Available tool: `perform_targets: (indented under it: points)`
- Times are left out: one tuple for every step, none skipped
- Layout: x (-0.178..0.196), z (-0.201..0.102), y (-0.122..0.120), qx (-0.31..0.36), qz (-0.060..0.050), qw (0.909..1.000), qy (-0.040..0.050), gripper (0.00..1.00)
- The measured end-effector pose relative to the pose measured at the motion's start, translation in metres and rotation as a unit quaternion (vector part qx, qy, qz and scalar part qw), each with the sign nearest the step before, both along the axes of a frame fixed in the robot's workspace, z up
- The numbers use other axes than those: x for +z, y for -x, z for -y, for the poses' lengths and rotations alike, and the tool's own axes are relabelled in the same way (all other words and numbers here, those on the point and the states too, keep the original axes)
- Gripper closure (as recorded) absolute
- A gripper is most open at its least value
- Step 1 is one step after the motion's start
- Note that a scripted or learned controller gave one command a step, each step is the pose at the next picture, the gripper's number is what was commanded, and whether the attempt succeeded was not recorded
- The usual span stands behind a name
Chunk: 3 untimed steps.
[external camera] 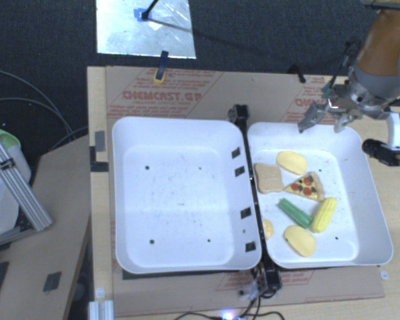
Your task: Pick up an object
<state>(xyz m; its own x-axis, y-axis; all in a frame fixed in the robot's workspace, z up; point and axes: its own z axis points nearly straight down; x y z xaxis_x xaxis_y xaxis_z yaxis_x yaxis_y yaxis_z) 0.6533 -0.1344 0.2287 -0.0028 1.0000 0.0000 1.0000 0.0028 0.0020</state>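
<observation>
gripper (325, 117) hangs at the upper right of the frame, above the far rim of the right bin (370, 179) — fingers spread, nothing between them, likely poised for a drop. the pickings sit bunched in that bin's left half: toast slice (268, 177), pizza wedge (305, 186), corn cob (324, 214), green stick (295, 212), two yellow lumps. they're touching or nearly so, so a clean grab looks tricky. left bin (180, 192) sits beside it on the desk.

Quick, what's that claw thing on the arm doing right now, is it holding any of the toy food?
Tool: open, holding nothing, above the right bin's far edge.
</observation>
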Motion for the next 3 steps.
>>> perform_targets:
  points:
    - [-0.152,0.023,0.042,-0.002,-0.004,1.0000,-0.0003,0.00]
    - [-0.144,0.059,0.096,-0.003,-0.002,1.0000,-0.0004,0.00]
    - [-0.133,0.057,0.092,-0.001,0.002,1.0000,0.0006,1.00]
